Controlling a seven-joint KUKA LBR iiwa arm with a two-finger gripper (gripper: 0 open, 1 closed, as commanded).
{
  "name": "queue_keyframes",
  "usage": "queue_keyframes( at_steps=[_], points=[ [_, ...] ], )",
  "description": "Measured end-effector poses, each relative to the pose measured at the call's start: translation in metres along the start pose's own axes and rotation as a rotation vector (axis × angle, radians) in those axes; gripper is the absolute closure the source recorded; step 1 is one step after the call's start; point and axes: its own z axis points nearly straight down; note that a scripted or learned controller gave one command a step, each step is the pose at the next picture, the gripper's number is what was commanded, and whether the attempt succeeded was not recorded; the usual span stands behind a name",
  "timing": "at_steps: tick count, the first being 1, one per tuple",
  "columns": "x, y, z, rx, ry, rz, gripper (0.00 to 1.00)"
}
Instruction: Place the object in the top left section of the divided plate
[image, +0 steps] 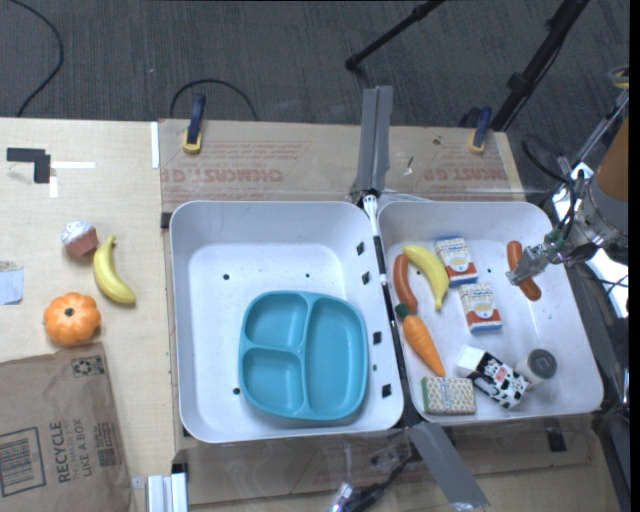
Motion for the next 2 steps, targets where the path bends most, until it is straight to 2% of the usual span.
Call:
queue_keyframes(
  at_steps=[1,2],
  points=[
    [0.086,-0.029,-0.01,0.002,0.001,-0.198,1.0],
    [0.151,0.023,-0.175,0.001,-0.001,-0.094,1.0]
  ],
)
